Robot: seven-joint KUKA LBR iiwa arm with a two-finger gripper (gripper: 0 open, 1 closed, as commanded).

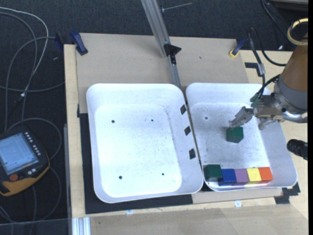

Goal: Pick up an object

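Green cube (234, 134) stands clear; block row (238, 174) lines near wall.

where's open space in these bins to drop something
The left white bin has bare floor from wall to wall. In the right white bin, the back corner beside the black divider clips is free. It is crowded around the loose green cube under the gripper and along the front row of coloured blocks.

The single fixed camera is mounted above the bench (146, 58) and looks down at a slant from a moderate stand-off, framing the left bin (98, 94) and right bin (215, 89) side by side, with the arm (296, 77) entering from the right edge.
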